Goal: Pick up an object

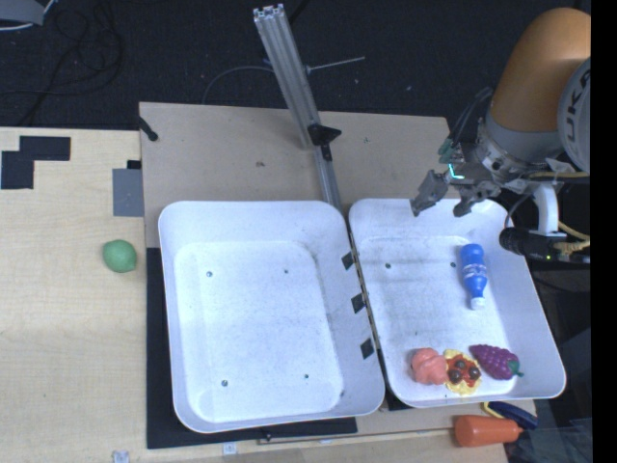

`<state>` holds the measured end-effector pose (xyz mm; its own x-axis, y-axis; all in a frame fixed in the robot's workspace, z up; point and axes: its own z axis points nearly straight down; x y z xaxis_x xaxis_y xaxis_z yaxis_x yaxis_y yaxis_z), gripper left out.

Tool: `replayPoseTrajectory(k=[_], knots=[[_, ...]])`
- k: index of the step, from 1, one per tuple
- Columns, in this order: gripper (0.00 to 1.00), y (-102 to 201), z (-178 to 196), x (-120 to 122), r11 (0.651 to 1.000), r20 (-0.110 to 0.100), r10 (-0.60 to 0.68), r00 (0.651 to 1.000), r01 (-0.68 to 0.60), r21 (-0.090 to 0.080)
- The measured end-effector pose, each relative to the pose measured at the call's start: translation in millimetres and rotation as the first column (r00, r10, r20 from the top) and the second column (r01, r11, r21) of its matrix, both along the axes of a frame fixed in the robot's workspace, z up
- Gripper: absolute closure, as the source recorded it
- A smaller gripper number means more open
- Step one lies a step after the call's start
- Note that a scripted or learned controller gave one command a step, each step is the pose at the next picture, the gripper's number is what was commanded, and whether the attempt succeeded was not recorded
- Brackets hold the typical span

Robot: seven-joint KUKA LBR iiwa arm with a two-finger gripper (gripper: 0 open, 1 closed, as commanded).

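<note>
Two shallow white bins are seen side by side on the bench. The left bin [183, 230] shows a bare floor. The right bin [405, 302] carries several items.

The arm [540, 75] is seen entering from 3 o'clock, its orange band at the upper right of the view. The gripper [445, 199] is positioned above the far rim of the right bin, at about 12 o'clock of that bin. Its two fingers are seen spread apart, and nothing is seen between them. No contact with any object is observed.

A blue bottle [471, 273] with a white cap is found lying on the right bin's floor, at about 2 o'clock from the bin's centre, cap end pointing towards 6 o'clock. It lies at about 5 o'clock from the gripper, near but clearly apart from it.

Along the near edge of the right bin, three items are grouped: an orange-pink toy [428, 366], a small yellow and red toy [463, 372] just beside it at 3 o'clock, and a purple grape bunch [495, 361] at 3 o'clock again. Whether these touch one another cannot be told.

Outside the bins, an orange carrot-like toy [485, 430] is noted on the bench at 6 o'clock of the right bin. A green ball [120, 256] is noted on the wooden surface at 9 o'clock of the left bin, well apart from it. A metal rail [294, 90] is seen slanting from 12 o'clock down to the gap between the bins.
</note>
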<state>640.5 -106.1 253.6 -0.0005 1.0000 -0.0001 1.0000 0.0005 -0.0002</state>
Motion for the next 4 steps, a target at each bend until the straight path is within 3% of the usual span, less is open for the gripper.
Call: replayPoseTrajectory(k=[1, 3, 4], knots=[[0.0, 0, 0, 0, 1.0, 0.0, 0.0, 1.0, 0.0, 0.0], [0.0, -11, -94, -11, 1.0, -0.005, 0.0, 1.0, 0.0, 0.0], [0.0, -9, -147, -1, 1.0, -0.004, 0.001, 1.0, -0.001, 0.001]])
